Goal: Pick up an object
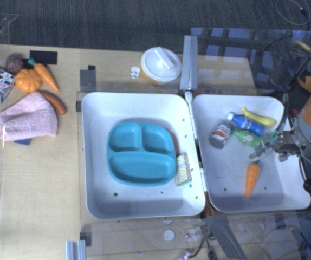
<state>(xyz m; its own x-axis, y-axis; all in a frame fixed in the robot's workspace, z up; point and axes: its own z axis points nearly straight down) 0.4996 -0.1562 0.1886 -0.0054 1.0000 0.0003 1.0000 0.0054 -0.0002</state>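
Observation:
The right bin [291,196] holds a toy carrot [251,180], a green bottle [247,138], a blue bottle [246,123], a yellow banana [259,117] and a small silver can [220,135]. My gripper [263,150] reaches in from the right, low over the bin. It sits just above the carrot's leafy top and just right of the green bottle. Nothing shows as lifted off the bin floor.
In the left bin [96,194] lie a blue divided plate [141,153] and a patterned packet [183,169]. A white-lidded yellow bowl [161,65] stands behind the bins. On the bench at far left lie a pink cloth [25,119], a toy pumpkin [27,80] and other toy food.

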